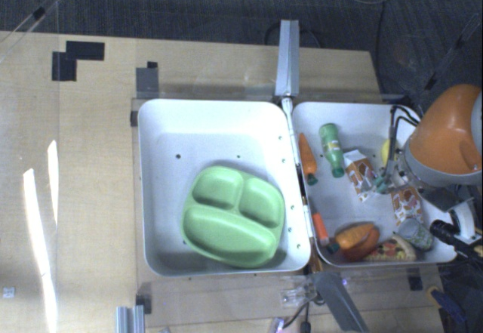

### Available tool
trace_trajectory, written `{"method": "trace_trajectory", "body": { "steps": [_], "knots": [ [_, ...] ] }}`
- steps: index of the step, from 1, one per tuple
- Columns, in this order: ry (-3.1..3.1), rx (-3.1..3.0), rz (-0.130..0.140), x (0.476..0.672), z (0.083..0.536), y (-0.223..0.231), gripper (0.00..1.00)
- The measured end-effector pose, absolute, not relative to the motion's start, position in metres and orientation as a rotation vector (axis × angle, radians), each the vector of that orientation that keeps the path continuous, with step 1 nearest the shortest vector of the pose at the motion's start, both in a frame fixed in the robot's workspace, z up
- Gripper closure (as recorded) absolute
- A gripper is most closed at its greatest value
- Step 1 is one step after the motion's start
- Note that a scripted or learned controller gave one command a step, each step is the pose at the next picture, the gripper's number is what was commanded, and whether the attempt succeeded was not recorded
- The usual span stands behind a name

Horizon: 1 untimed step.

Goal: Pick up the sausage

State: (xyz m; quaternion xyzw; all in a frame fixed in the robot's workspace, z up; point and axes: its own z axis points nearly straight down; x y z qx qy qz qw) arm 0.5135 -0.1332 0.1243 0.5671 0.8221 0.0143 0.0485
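Observation:
The sausage (358,239), orange-brown with a darker red underside, lies near the front edge of the right bin (343,116). The arm, with its orange band (449,135), reaches in over the bin's right side. The gripper (391,175) hangs below the band, mostly hidden by the wrist. It is above the snack packets, behind and to the right of the sausage and apart from it.
The right bin also holds a carrot (306,158), a green bottle (330,147), snack packets (362,175), a small orange-red piece (320,226) and a grey cup (413,232). A green divided plate (234,216) lies in the left bin (173,135).

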Motion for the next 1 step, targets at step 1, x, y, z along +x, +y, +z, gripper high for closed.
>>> {"method": "trace_trajectory", "body": {
  "steps": [1],
  "knots": [
    [2.545, 1.833, 0.005, 0.5405, 0.1416, -0.1094, 1.0]
  ]
}}
